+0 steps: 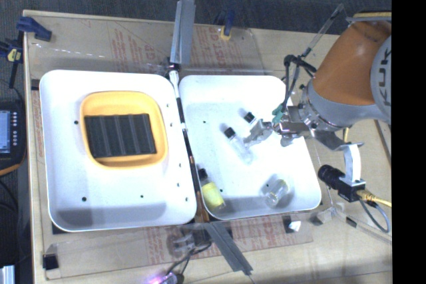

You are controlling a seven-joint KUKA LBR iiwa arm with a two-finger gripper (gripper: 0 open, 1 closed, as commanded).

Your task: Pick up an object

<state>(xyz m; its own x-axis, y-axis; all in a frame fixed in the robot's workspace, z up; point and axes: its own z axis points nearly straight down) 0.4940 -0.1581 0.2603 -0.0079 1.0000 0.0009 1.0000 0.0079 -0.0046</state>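
Bench (100, 43): carries two shallow white bins side by side, so a pick in one has a drop zone next door; that is my reading of the layout.
Left bin (60, 196): holds an orange tray (123, 128) with a dark ribbed insert, lying flat near the bin's centre, slightly toward 12 o'clock.
Right bin (219, 86): holds the loose pick candidates, scattered, which suits random grasp tries.
Yellow object (212, 195): at 7 o'clock in the right bin, against the wall next to the left bin.
Clear object (275, 189): at 5 o'clock in the right bin, near the front wall; see-through, shape hard to make out.
Small dark pieces (229, 132): two, near the bin's centre toward 12 o'clock, just beside the fingertips.
Arm (349, 70): reaches in from 3 o'clock, wrist over the bin's right rim.
End effector (255, 134): low over the middle of the right bin, pointing toward 9 o'clock; a pale blur at the tips hides the gap, so open or closed cannot be told, and no object is visibly gripped.
Judgement: a grasp try near the bin centre seems in hand; nothing lifted yet.
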